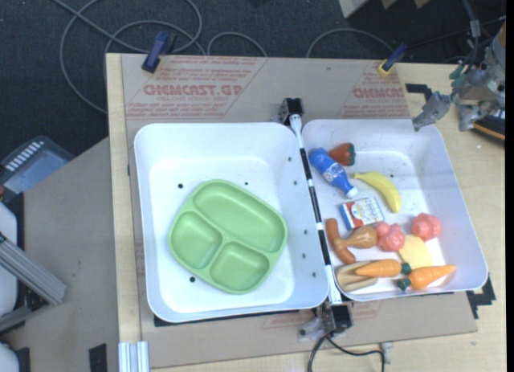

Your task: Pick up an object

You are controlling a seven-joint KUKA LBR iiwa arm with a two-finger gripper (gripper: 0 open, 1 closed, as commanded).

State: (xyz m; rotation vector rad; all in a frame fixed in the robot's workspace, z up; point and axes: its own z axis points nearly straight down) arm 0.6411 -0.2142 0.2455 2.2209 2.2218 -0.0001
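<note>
The right bin (450, 171) holds several toy foods: a blue bottle (329, 169), a red pepper (344, 153), a banana (381, 190), a small carton (361, 212), two pink pieces (426, 226), and two carrots (427, 276) near the front. My gripper (446, 115) hangs at the far right, above the right bin's back right corner and away from all the objects. Its fingers (424, 115) are spread open with nothing between them.
The left bin (161, 153) holds a green divided plate (229, 235). A black hinge strip (309, 194) runs between the bins. Clamps sit at the board's back edge (157, 51), and cables lie on the dark floor behind.
</note>
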